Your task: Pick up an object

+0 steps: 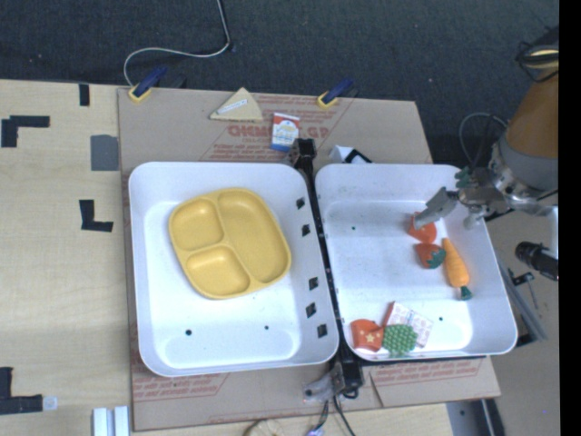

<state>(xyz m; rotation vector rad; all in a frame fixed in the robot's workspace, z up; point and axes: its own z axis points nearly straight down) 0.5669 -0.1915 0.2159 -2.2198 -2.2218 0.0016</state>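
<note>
The gripper (451, 209) hung with fingers spread apart over the right white plastic bin (363, 189), one fingertip touching a small red-orange toy piece (423, 232); an orange plastic carrot (455, 262) lay just beside.

Dark carpet floor (381, 25), seemingly, lies behind a pale wooden bench (54, 271) topped with a cardboard sheet (381, 125).

A cardboard-topped bench (381, 121) bears two white bins (154, 334) side by side.
</note>
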